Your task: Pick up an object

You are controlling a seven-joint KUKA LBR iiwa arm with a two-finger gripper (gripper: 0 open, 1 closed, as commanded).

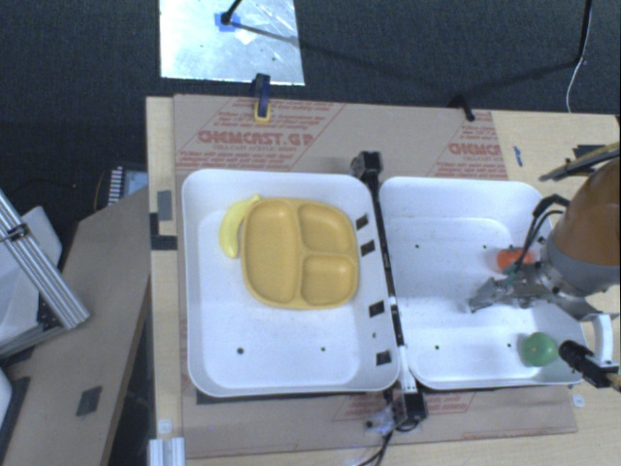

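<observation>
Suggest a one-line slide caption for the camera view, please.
Gripper low in the right bin between orange and green ball.

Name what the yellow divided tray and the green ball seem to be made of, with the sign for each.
Yellow divided tray: probably moulded plastic; smooth, one-piece rounded compartments with a soft sheen.
Green ball: possibly rubber or foam; matte, even colour, too small to be sure.

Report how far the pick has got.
Done: the arm has reached over the right bin. In hand: nothing visibly lifted; the gripper sits low, the green ball and orange object lie apart from it. Left: grasping and lifting. The yellow tray sits in the left bin.
</observation>
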